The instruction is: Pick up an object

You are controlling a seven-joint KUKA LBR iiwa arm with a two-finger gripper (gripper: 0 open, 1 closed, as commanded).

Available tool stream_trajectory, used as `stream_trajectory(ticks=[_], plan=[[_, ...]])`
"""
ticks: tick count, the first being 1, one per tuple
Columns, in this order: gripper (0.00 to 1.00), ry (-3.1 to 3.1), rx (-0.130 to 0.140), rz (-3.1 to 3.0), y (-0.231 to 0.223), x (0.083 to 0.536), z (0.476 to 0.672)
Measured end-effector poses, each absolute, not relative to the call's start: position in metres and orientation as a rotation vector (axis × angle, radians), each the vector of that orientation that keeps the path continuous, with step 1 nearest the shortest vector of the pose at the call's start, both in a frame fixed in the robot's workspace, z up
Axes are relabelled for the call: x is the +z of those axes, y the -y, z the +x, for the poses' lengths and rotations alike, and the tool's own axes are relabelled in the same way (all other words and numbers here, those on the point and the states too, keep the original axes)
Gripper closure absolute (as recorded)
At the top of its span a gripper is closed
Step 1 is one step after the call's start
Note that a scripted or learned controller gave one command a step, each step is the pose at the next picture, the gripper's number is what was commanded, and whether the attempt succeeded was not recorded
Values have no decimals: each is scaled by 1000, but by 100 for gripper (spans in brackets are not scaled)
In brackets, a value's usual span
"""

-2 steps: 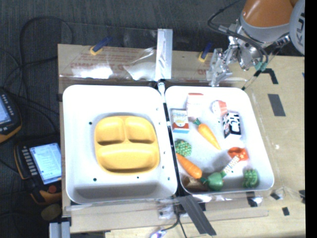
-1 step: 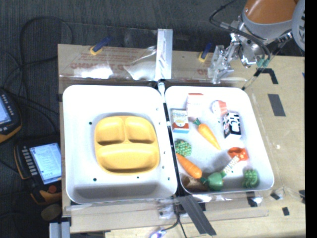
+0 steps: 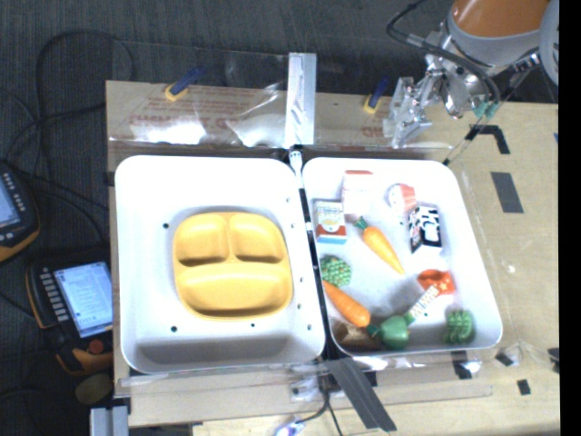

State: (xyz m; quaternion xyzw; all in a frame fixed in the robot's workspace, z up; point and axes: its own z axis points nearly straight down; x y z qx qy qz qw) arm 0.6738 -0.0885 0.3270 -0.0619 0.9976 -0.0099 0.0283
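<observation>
My gripper (image 3: 408,121) hangs above the bench just behind the right bin's (image 3: 481,271) far edge, its fingers apart with nothing between them. Toy food lies in that bin: an orange carrot (image 3: 381,247), a second carrot (image 3: 347,303), a green pepper (image 3: 395,331), two broccoli pieces (image 3: 460,325) (image 3: 336,269), a black-and-white carton (image 3: 425,227), a small juice box (image 3: 329,221), a white carton (image 3: 357,187), a red-and-white can (image 3: 400,195) and a red-capped bottle (image 3: 430,291).
The left bin (image 3: 145,198) holds a yellow divided plate (image 3: 232,262). Clear plastic sheeting (image 3: 227,116) and clips lie behind the bins. A tablet (image 3: 82,298) and a pendant (image 3: 14,212) sit off the bench's left side.
</observation>
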Motion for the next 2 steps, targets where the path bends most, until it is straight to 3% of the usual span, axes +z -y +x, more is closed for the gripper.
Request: stream_trajectory(ticks=[1, 2], plan=[[100, -3073, -32, -190, 89, 337, 675], [100, -3123, -2, -312, 103, 325, 580]])
